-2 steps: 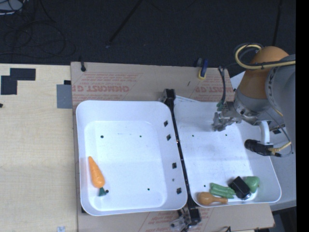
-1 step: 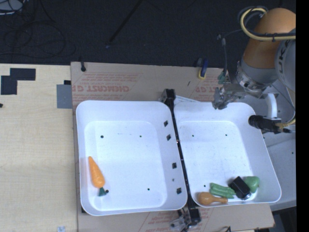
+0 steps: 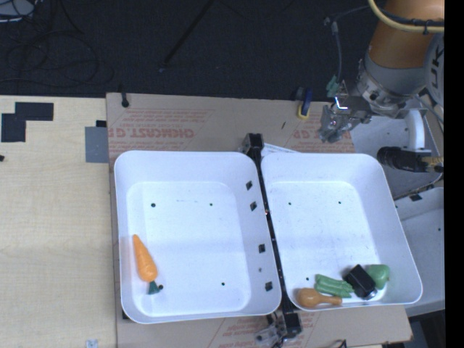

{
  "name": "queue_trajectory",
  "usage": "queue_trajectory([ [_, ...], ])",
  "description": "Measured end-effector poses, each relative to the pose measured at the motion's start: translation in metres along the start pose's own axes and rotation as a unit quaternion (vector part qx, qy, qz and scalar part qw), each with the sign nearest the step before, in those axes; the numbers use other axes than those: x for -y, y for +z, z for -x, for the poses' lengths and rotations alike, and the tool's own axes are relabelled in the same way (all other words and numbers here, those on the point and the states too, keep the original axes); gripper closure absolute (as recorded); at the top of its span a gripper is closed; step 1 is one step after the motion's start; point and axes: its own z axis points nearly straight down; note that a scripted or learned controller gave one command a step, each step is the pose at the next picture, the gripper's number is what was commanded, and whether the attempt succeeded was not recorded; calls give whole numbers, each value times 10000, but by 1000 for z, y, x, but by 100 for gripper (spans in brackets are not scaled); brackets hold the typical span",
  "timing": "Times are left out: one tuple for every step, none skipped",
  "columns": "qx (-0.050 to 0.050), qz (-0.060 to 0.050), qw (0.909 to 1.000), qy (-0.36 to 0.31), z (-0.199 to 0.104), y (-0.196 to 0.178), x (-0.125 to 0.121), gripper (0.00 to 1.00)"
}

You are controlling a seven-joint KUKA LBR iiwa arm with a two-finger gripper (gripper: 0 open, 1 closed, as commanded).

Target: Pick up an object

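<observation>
A cluster of small toys, a green pod-shaped piece [image 3: 333, 285], a black block [image 3: 360, 280], a rounded green piece [image 3: 378, 272] and a tan pear-like shape [image 3: 316, 298], is seen in the near right corner of the right bin [image 3: 391, 194]. A smooth orange carrot [image 3: 143, 259] is found in the left bin [image 3: 123, 187]. The gripper [image 3: 332, 130] is held beyond the right bin's far rim, well apart from all; its spread cannot be told.
</observation>
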Motion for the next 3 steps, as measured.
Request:
queue_trajectory([
  [4, -42, 10000, 30, 23, -40, 40, 100],
  [11, -24, 10000, 38, 57, -102, 82, 100],
  [-6, -105, 9999, 43, 84, -4, 106, 100],
])
